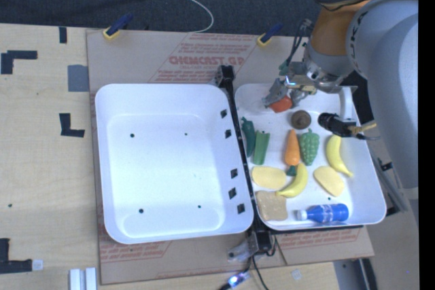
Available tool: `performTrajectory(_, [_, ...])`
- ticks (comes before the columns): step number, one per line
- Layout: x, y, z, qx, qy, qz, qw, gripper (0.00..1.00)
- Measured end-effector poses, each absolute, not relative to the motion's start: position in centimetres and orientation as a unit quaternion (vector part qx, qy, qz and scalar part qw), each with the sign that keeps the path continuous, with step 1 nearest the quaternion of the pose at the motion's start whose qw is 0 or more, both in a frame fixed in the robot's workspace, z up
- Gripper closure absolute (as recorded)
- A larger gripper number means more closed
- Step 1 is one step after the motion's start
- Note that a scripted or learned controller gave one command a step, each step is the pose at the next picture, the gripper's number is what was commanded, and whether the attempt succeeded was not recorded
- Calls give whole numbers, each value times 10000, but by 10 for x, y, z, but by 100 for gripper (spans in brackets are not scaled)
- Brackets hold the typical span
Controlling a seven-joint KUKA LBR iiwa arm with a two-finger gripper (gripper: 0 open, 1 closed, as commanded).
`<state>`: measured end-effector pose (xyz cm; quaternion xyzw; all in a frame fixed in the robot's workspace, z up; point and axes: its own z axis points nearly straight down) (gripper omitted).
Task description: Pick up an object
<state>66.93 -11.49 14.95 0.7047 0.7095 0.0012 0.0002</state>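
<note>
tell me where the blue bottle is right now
The blue bottle lies on its side at the near edge of the right bin, beside the bread slice and below the bananas.

glossy plastic bins (pixel 109 146), matt cardboard underlay (pixel 197 58)

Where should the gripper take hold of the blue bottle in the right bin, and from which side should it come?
Probably best gripped across the middle of its body, coming from straight above. The blue bottle lies on its side along the near wall of the right bin, white cap toward the bread slice. Closing the fingers across its narrow width suits its round shape, though the wall leaves little room.
</note>
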Motion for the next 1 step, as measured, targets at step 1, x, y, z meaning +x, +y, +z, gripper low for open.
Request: performTrajectory(1, [588, -27, 187, 7041, 7101, 5, -26, 100])
